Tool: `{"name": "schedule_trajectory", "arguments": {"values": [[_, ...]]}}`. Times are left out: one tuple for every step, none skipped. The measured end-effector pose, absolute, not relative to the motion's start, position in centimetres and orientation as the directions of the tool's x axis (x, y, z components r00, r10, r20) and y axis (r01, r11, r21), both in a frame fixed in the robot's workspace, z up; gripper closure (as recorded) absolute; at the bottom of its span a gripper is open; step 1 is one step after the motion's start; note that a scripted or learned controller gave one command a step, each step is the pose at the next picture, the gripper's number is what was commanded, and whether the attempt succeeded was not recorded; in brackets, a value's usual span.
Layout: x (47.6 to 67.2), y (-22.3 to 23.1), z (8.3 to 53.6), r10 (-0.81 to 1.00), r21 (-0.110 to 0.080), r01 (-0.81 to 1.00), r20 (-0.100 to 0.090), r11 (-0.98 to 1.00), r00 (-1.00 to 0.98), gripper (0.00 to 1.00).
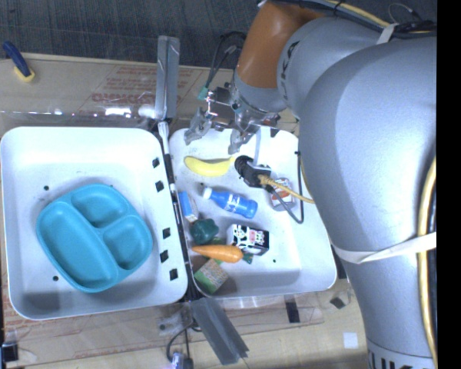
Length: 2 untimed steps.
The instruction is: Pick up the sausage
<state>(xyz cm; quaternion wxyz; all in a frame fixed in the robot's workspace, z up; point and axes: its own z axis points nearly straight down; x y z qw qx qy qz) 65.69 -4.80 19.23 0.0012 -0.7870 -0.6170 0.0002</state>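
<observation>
Bright, even overhead light, soft shadows (slightly grainy)

Robotics lab: bench w/ two white bins (15,206), KUKA arm (353,129), toy food.

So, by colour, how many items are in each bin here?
Blue: 2, divided plate in the left bin, bottle in the right bin
Yellow: 1, banana
Orange: 1, carrot
Black-and-white: 1, carton
Dark green: 1, small object
Total: 6
</observation>
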Motion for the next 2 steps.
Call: {"name": "schedule_trajectory", "arguments": {"values": [[65.7,-4.7,20.2,0.973,-0.004,0.973,0.0,-0.231,0.231,1.0],[55.9,-9.7,10.1,0.991,-0.005,0.991,0.002,0.134,-0.134,1.0]]}}
